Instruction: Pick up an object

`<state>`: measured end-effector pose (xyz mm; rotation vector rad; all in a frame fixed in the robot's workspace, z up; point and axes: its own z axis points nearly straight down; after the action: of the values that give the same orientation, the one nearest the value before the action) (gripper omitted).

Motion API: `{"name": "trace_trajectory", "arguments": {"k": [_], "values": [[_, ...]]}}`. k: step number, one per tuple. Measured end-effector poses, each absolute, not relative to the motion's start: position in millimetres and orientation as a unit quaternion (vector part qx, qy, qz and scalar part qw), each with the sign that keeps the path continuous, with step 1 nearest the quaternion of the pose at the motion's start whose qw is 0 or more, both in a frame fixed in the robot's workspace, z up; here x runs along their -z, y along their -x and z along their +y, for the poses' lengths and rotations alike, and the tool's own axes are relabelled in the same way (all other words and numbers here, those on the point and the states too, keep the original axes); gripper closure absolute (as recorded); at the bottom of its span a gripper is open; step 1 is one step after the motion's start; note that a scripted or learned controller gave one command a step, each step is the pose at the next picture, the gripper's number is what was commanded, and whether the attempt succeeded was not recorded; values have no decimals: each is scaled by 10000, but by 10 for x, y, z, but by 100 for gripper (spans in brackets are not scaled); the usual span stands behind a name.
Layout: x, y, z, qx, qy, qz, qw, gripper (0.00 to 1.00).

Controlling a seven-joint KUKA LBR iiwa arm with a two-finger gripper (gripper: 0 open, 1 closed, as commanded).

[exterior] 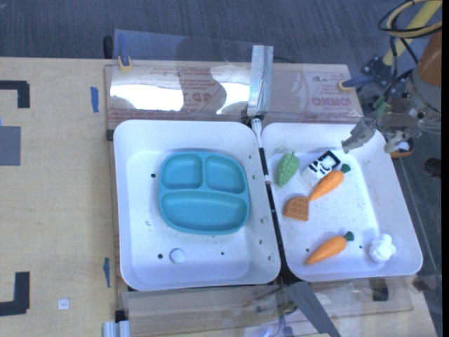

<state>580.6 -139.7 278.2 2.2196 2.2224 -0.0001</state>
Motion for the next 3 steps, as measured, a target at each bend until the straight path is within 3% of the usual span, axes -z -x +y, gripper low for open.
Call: {"name": "trace_trajectory", "arguments": {"k": [1,2,3], "values": [[-1317,-5667,-1277,15,-6290,7774,-32,0],[-896,-6024,-1410,-25,-6815,7318,32,0],[-988,-6002,-1406,-10,-6828,7306,-12,100]]}}
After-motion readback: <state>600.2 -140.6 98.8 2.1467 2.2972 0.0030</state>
